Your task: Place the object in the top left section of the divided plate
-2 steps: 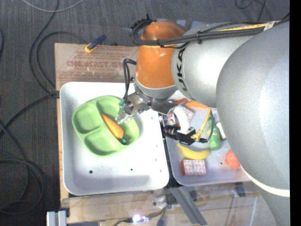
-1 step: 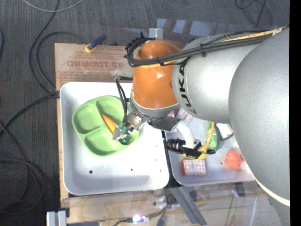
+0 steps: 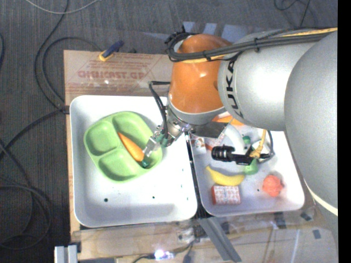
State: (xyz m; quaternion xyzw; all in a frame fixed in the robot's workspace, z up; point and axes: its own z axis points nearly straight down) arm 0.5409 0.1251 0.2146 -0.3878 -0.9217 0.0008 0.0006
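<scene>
gripper at right edge of green divided plate in left bin, over carrot's green end; grip state: cannot tell. carrot lies across plate's middle, not clearly in top left section; placement unconfirmed. count: 1 plate, 1 carrot, 2 bins; right bin: 1 banana, 1 red fruit.

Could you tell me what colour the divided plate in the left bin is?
Light green; the divided plate shows clearly in the camera view.

gripper at green divided plate, carrot lying inside, left bin.
</scene>
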